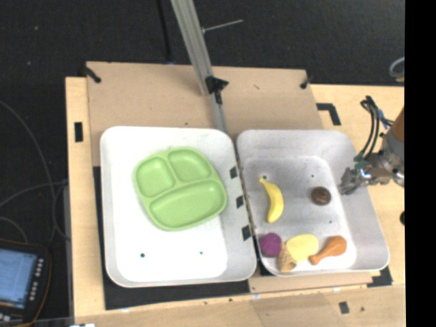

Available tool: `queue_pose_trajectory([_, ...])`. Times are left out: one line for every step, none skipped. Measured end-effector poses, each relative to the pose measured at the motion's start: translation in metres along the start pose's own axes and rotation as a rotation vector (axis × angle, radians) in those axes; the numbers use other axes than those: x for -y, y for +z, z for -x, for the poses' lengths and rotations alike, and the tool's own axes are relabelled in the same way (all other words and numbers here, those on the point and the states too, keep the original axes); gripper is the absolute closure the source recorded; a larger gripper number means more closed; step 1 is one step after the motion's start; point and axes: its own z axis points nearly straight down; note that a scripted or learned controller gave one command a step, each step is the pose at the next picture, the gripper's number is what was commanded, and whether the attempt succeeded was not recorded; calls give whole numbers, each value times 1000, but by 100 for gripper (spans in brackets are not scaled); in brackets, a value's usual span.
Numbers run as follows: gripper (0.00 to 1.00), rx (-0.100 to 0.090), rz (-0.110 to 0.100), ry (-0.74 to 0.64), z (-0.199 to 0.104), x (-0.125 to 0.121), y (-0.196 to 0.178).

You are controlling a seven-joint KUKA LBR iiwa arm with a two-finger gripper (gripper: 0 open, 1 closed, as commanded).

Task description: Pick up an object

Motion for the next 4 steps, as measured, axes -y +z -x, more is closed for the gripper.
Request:
queue_pose_trajectory([100,-4,-1,-6,-57,-14,-15])
queue_pose_trajectory([100,-4,-3,-6,-117,-31,-16])
queue_pose_trajectory([100,-5,-3,-6,-178,-33,-22])
queue_pose_trajectory([100,-5,-4,-6,-235,-41,-35])
